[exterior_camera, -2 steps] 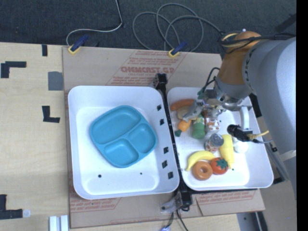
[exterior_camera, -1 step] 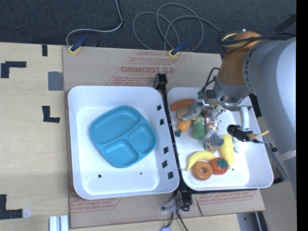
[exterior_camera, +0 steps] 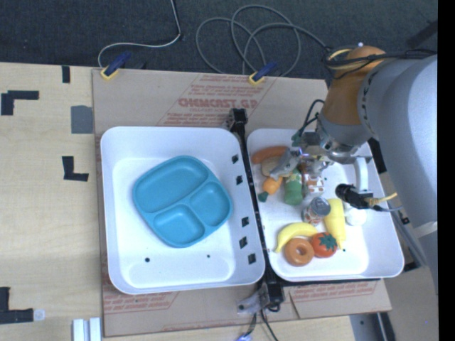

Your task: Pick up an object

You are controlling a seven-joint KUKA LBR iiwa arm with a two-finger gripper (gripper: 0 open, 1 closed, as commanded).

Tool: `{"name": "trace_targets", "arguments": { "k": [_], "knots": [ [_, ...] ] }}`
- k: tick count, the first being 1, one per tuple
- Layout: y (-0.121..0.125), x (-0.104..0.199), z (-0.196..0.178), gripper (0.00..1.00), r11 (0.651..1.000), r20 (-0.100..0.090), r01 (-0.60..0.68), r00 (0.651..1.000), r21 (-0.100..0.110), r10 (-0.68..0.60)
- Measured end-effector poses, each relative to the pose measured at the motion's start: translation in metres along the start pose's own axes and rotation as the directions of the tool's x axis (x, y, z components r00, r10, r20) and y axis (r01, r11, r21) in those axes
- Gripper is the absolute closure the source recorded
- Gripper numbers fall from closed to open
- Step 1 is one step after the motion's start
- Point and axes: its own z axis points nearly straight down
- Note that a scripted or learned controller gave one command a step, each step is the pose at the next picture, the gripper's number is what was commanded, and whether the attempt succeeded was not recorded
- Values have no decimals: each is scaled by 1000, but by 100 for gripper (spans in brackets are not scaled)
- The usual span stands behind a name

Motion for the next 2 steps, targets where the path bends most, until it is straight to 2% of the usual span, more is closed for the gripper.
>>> {"name": "trace_targets", "arguments": {
  "k": [1, 2],
  "knots": [
    [28, 16, -2, 0, 999, 6, -7, 1000, -54, 8],
    [0, -19, -6, 0, 998, -2, -7, 1000, -56, 6]
  ]
}}
